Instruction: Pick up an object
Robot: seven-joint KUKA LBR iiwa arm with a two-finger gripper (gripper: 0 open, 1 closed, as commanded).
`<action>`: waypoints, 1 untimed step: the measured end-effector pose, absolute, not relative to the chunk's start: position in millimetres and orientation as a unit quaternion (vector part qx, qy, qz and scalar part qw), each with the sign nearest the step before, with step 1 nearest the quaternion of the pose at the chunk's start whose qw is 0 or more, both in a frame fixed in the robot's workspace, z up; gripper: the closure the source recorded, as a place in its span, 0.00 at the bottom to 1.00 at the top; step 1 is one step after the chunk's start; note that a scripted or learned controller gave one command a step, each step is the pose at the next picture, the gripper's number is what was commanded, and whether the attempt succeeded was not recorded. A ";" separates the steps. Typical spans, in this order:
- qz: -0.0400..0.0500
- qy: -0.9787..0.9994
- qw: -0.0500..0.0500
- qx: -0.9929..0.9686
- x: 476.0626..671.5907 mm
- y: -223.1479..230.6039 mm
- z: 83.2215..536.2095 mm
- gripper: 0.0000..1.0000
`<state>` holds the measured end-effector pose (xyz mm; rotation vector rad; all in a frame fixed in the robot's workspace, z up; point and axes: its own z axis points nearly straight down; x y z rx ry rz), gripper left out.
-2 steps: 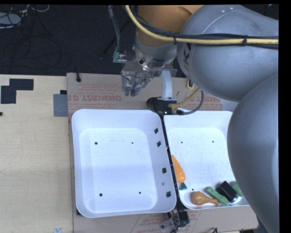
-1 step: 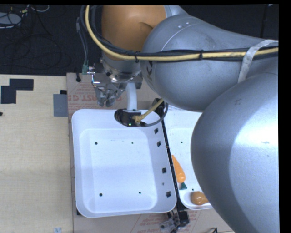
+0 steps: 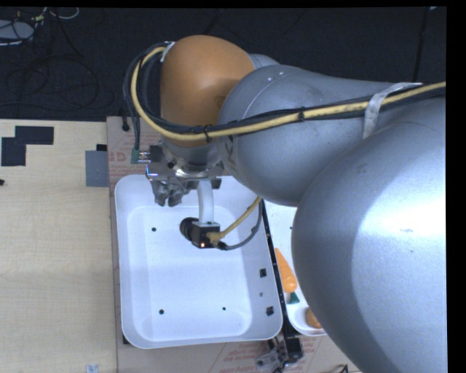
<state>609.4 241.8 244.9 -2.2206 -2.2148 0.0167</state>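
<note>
The grey arm's two-finger gripper (image 3: 169,195) hangs over the back edge of the left shallow white bin (image 3: 138,291); whether it is parted or grasps anything cannot be told. The bulky arm (image 3: 349,167) hides most of the right bin (image 3: 300,318), where an orange carrot-shaped object (image 3: 285,272) peeks out.

A robotics lab: a large grey industrial arm (image 3: 349,167) with an orange band (image 3: 196,80) and yellow cabling (image 3: 306,113) reaches over a shallow white bin (image 3: 138,291) on a pale wooden counter (image 3: 51,240), with loose cables (image 3: 44,22) trailing across the dark floor behind and cardboard sheeting under the bin
</note>
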 end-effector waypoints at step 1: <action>0.000 -0.708 -0.001 -0.706 645.0 244.1 280.3 1.00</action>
